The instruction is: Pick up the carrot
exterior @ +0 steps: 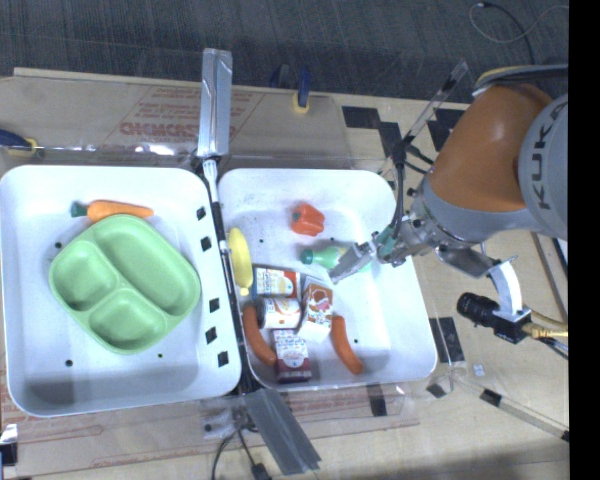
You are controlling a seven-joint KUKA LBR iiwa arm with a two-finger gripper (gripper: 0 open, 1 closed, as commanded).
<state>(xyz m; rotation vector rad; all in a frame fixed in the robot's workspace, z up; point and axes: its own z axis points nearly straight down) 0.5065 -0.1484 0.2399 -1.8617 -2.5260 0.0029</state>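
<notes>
The gripper [352, 261] hangs low over the right bin [405, 318], reaching in from the right, its fingers pointing toward the bin's middle; from here I cannot tell how far apart they stand, nor whether anything sits between them. Just beside its tip lies a small green item [323, 256], and a little further up an orange-red pepper [306, 219]. Below are small cartons [280, 308], a yellow banana [241, 258] by the bin's left wall, and two sausages [344, 345]. The carrot [118, 209] lies well apart, in the left bin [20, 268], touching the upper edge of a green divided plate [125, 283].
</notes>
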